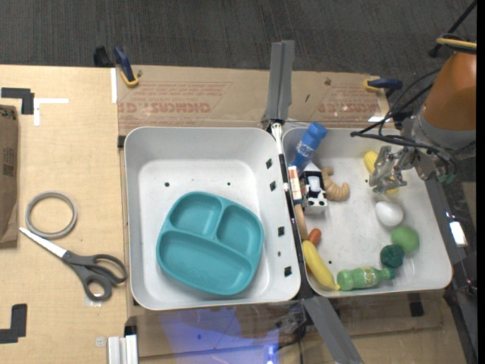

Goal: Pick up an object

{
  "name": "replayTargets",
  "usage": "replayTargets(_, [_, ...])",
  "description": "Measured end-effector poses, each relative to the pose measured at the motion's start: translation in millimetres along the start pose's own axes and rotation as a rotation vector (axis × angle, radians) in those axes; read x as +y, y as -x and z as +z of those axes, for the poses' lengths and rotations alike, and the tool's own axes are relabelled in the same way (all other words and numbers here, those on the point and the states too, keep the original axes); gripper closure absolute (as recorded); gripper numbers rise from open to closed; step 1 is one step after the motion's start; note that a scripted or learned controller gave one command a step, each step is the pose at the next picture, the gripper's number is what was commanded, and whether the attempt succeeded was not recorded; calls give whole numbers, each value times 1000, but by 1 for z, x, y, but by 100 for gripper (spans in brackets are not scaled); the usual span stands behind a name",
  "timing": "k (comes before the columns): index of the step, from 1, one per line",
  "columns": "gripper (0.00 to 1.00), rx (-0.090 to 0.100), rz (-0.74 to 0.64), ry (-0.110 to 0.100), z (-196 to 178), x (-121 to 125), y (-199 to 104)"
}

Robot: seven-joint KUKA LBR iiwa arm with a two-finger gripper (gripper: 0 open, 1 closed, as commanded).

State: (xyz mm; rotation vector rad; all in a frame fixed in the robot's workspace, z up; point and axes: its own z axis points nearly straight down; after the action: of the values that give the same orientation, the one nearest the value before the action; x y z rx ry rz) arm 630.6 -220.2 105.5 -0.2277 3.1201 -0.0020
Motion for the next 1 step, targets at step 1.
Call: replayTargets(1, [0,0,0,0,0,0,0])
